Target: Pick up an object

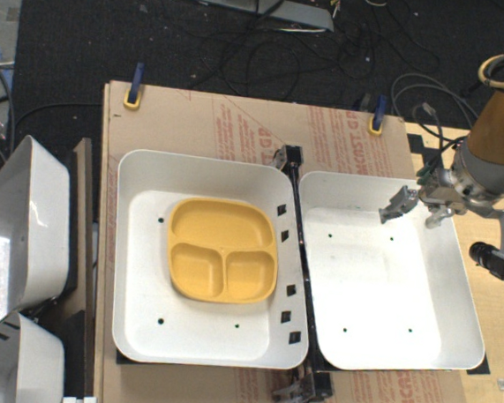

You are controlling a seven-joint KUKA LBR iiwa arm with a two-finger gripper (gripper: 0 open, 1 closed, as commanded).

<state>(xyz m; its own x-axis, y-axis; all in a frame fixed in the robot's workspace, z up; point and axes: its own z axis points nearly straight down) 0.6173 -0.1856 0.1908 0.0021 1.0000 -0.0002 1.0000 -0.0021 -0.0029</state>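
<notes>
**Ana:** Yellow plastic, that's the one thing to go for: a divided plate (223, 250) with three compartments, lying flat in the middle of the left bin (134, 229).

**Ben:** And the arm (503, 123) is nowhere near it. The gripper (418, 206) hangs over the far right part of the right bin (415, 345), close to that bin's far rim.

**Ana:** Fingers spread apart, I'd say, one pointing left and one toward the right, with nothing between them.

**Ben:** Agreed, it looks open and carrying nothing. So by my reading the pick hasn't started; this is the approach step at best.

**Ana:** What does the next move need?

**Ben:** A long travel left, across the black divider (296, 245) between the two bins, until the gripper sits over the plate. Then a descent.

**Ana:** Flat plate, though. Coming straight down on the middle would give the fingers little to close on.

**Ben:** Probably. My guess is the raised rim or one of the ridges between compartments is the better target, with the fingers straddling it. The plate looks light and smooth, so it could slide or tip if caught off-centre.
</notes>
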